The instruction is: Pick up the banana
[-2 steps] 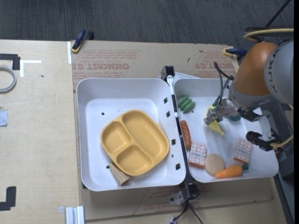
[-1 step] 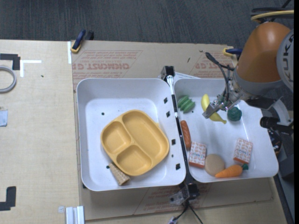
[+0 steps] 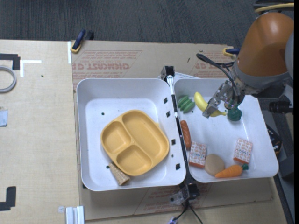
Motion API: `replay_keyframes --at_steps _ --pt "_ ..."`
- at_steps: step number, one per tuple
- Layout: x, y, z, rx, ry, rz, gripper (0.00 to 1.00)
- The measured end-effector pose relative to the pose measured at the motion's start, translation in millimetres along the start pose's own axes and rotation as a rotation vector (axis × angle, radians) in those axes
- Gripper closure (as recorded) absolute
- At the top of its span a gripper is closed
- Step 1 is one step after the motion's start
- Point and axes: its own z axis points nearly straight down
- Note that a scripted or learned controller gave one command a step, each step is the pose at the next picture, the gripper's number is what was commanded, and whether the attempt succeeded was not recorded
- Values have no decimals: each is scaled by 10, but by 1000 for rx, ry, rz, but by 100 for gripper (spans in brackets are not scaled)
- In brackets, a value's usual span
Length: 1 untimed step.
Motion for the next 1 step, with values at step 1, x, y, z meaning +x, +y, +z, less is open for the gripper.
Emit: replay_keyframes --at_steps 1 --pt "0 -1 0 0 0 0 0"
